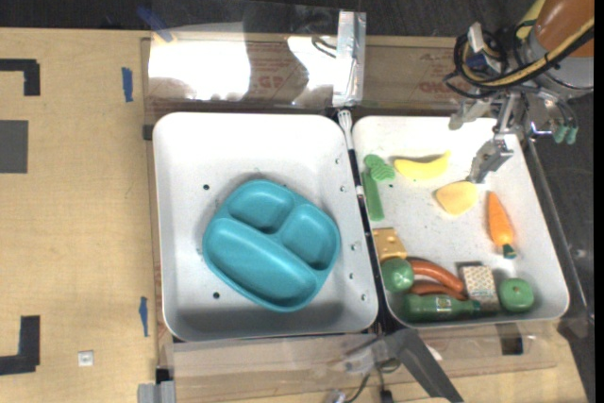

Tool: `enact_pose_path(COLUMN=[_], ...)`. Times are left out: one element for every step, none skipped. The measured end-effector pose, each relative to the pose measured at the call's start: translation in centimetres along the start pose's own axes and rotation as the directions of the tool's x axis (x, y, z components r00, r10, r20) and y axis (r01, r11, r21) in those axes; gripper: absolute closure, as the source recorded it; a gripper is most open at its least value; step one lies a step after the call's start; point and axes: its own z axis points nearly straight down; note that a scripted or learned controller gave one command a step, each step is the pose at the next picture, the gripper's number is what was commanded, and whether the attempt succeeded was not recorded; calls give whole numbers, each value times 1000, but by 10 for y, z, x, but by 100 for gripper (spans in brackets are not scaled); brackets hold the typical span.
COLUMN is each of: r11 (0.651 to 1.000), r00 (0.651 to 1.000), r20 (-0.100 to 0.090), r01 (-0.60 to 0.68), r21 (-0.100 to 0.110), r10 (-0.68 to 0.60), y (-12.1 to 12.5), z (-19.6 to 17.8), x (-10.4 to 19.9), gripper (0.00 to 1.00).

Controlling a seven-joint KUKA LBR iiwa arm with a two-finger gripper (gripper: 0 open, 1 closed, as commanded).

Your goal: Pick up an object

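Where bin [545, 231] crowds: gripper [483, 163] nr rim.

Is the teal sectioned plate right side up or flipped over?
Right side up: the teal sectioned plate shows its three hollows facing upward, in the left white bin.

A teal divided tray [274, 243] lies in the white left bin [179, 165]; at three o'clock, a yellow banana [421, 167], an orange carrot [499, 220], and green toys [377, 176].

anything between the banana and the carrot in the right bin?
Yes, in the camera view: a yellow lemon-like piece lies between the banana and the carrot, with the gripper just above it.
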Motion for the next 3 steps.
enact_pose_path(r11=[999,994,999], r00=[999,994,999], r20=[-13,8,2], r01=[40,112,52], r21=[-3,7,1], r10=[-40,-112,-52], y=[-36,-90,-100], z=[127,179,183], x=[28,35,57], gripper=[0,0,0])
